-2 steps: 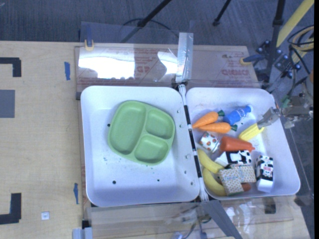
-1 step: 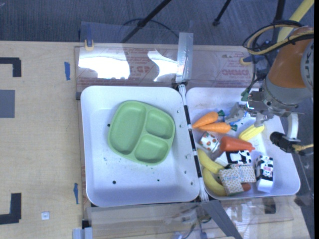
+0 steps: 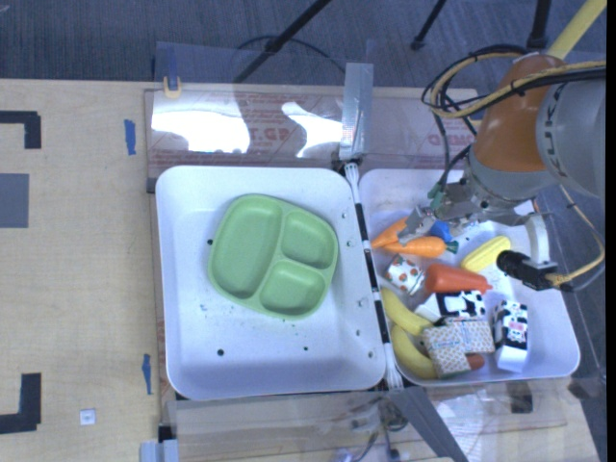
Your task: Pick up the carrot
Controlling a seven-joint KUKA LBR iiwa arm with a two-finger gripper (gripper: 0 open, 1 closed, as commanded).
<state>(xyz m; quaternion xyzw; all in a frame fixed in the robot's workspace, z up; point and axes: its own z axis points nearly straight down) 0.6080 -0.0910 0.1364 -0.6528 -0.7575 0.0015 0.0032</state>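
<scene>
The carrot (image 3: 426, 246) is a small orange piece with a pale green end. It lies in the upper left part of the right bin (image 3: 553, 330), pointing left to right. My gripper (image 3: 427, 221) hangs just above and behind it, low over the pile, at the end of the grey arm with the orange band (image 3: 510, 133). A blue object (image 3: 442, 229) sits right by the gripper tip. The view does not show anything lifted.
Around the carrot lie another orange piece (image 3: 389, 233), a red-orange vegetable (image 3: 456, 278), a yellow corn cob (image 3: 485, 252), a banana (image 3: 404, 330), a white ball (image 3: 404, 275), cow-print boxes (image 3: 464, 304) and a cardboard box (image 3: 458, 345). The left bin (image 3: 192, 354) holds a green divided plate (image 3: 273, 255).
</scene>
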